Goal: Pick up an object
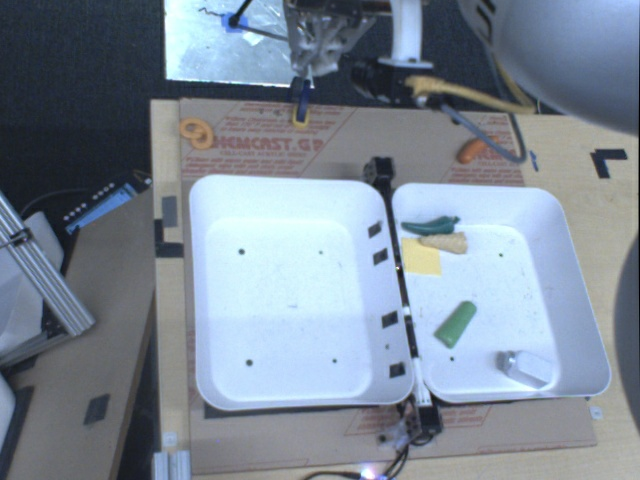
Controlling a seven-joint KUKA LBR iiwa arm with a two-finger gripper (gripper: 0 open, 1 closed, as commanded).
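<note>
Pincer [312,53] hung high past the bins, finger state unreadable, nothing seen in it. Green cylinder [455,324] lay apart in right bin [575,268], likely easiest target.

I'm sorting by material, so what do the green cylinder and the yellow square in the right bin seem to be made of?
Green cylinder: probably plastic or rubber, with an even, matte colour and rounded ends. Yellow square: likely foam or sponge, flat and dull, with no shine, though paper is possible.

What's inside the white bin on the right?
The right bin holds a green cylinder, a yellow square, a teal piece touching a tan piece, and a silvery block. Anything beneath the square is covered.
</note>
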